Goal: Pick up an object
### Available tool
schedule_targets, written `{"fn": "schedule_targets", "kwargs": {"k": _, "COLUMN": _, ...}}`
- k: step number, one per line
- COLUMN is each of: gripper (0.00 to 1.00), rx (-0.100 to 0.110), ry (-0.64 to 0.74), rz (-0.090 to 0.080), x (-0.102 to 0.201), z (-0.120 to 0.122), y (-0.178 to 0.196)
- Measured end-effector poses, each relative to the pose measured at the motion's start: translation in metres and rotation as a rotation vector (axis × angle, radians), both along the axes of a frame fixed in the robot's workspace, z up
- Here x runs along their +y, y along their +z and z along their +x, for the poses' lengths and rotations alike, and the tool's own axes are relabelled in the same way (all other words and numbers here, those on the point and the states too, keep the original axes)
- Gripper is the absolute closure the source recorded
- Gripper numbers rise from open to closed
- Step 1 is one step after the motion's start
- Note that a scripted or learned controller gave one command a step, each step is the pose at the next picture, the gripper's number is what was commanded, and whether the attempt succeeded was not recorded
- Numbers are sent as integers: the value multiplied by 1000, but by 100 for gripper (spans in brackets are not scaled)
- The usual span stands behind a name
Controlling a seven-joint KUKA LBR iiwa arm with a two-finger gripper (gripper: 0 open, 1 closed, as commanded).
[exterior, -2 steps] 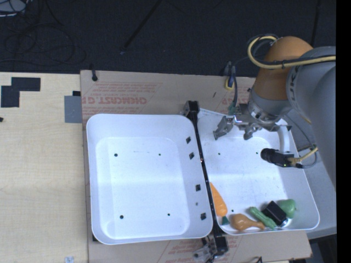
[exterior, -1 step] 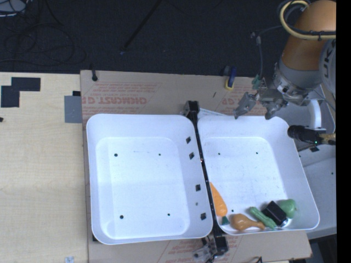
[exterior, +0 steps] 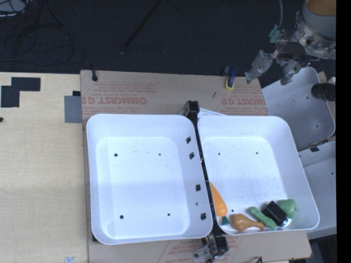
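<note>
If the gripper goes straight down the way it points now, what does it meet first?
Probably the cardboard sheet or the grey plate beside it, behind the right bin; depth is unclear. The gripper hangs beyond the bin's far rim, so likely not the bin.

Small toys clustered in right bin's near corner.

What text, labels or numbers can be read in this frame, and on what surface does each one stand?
Red print on the cardboard sheet behind the left bin: shows mirrored or upside down, too blurred to quote.
Red print on the same sheet behind the right bin: same repeated mark, unreadable.
Red print on the sheet's front edge: partly cut off, unreadable.
</note>
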State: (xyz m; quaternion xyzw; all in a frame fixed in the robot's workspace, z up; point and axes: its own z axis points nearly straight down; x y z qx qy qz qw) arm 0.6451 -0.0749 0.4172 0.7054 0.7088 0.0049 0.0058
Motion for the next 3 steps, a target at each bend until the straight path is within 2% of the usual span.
{"fn": "schedule_targets", "kwargs": {"k": 1, "gripper": 0, "rx": 14, "ry": 0, "rz": 3, "x": 43, "z": -61, "y": 62}}
{"fn": "schedule_targets", "kwargs": {"k": 2, "gripper": 0, "rx": 13, "ry": -1, "rz": 2, "x": 63, "z": -98, "y": 108}}
{"fn": "schedule_targets", "kwargs": {"k": 3, "gripper": 0, "rx": 37, "ry": -5, "rz": 1, "x": 101, "z": -132, "y": -100}}
